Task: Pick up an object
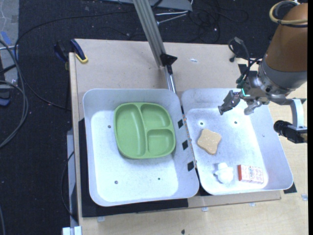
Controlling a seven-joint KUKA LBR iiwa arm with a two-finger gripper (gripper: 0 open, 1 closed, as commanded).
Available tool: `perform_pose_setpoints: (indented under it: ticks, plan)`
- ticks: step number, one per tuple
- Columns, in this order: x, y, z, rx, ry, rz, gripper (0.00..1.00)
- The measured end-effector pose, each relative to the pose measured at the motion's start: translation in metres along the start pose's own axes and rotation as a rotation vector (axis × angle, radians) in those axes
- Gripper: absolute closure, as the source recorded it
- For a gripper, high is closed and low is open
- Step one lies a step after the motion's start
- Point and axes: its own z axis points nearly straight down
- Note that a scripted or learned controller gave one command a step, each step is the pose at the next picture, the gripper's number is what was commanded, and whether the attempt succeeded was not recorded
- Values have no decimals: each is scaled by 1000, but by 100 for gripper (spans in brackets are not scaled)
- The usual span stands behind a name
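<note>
The right bin [274, 153] holds three things. A tan slice of bread [209, 141] lies near its left side. A small white lump [224, 173] rests at the front, and a red and white box [250, 174] lies beside it to the right. My gripper [239, 104] hangs over the back of that bin, up and to the right of the bread. Its two dark fingers [228, 103] are spread apart with nothing between them.
The left bin [98, 180] carries a green divided plate [145, 129]. A grey metal pole [152, 28] slants down to the seam between the bins. Black clips [186, 144] sit along that seam. The orange-banded arm [288, 38] fills the upper right.
</note>
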Motion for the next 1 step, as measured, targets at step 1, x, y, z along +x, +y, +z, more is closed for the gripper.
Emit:
perform_pose_setpoints:
  ticks: [1]
  plan:
    - [0,0,-1,-2,0,0,0]
